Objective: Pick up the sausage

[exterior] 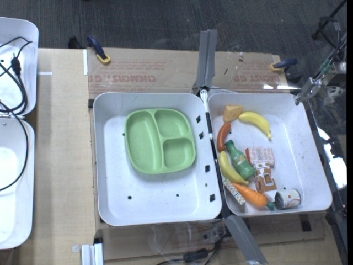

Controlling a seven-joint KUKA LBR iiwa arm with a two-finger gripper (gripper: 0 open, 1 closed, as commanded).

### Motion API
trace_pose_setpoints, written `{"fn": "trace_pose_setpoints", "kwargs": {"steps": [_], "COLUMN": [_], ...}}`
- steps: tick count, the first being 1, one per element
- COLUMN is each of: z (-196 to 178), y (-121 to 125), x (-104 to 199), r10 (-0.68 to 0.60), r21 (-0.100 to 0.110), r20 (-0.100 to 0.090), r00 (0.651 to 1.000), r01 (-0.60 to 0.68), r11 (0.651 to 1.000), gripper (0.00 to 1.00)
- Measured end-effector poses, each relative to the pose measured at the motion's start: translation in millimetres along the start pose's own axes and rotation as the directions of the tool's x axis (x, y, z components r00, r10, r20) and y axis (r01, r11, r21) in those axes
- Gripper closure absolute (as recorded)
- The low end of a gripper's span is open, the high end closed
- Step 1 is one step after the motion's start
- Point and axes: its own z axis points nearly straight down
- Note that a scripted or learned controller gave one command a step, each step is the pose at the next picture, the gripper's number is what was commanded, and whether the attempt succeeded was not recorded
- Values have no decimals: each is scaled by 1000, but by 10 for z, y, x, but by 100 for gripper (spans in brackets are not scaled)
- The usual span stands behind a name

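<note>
One sausage [222, 135], reddish-orange and slightly curved, lies in the right bin [300, 148] close to that bin's left wall. Its long axis runs nearly up and down the camera view, with the upper end leaning a little to the right toward a tan wedge-shaped piece [232, 112] just above it. Its lower end sits just beside the cap of a green bottle [239, 160], which slants down and to the right. Under the bottle lies a yellow banana [228, 169], also slanting down to the right. A second banana [255, 121] curves to the right of the wedge. Right of the bottle are two small orange-and-white cartons [261, 164], one above the other. Near the front of the bin lies a carrot [251, 196], pointing left and up, with a small can [288, 199] on its side just to the right.

Across the divider, the left bin [110, 164] holds a green divided plate [160, 140] with three compartments.

At the far right edge of the view, part of the arm's hardware is dimly visible; whether the gripper is apart or together cannot be told.
</note>
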Motion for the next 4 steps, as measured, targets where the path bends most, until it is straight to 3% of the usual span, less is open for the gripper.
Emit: {"fn": "trace_pose_setpoints", "kwargs": {"steps": [1, 2, 3, 4], "z": [1639, 723, 1842, 1843], "y": [51, 149, 36, 186], "x": [466, 669, 1303, 1273], "r10": [256, 341, 423, 711], "r21": [0, -1, -1, 1], "r20": [0, 1, 0, 1], "r00": [967, 940, 906, 703], "r01": [-256, -341, -423, -711], "r11": [967, 940, 906, 703], "gripper": [0, 0, 0, 0]}}
